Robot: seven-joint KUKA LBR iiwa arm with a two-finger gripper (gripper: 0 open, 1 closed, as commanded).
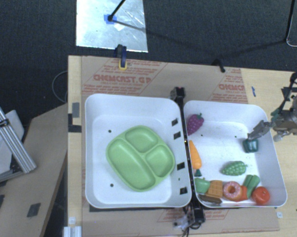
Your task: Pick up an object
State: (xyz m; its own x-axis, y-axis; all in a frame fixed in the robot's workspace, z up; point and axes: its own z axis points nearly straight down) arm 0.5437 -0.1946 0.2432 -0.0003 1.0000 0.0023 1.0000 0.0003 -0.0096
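Checking in from the remote station. The claw (260,131) is at the far right edge of the right bin (221,115), and it sits right at a small teal block (251,145). One finger is visible reaching toward the block, but I honestly cannot tell if the claw is apart or pinched on anything from this angle, so I won't call it a grab. My read: the pick is not done yet, nothing is clearly lifted, and the whole grasp-and-raise part is left.

Other candidates in that bin: purple grapes (194,123) near the divider, an orange carrot (195,155) along the left wall, a green bumpy veggie (234,168) in the middle, and a pile at the front edge with a pink donut (232,190) and a red tomato (261,194).

The left bin (105,109) just holds a green divided plate (140,158).

Both bins sit on a cardboard sheet (140,79) over the wooden counter (293,164), dark carpet (34,34) behind, and a shiny metal plate (112,22) lies on that floor.
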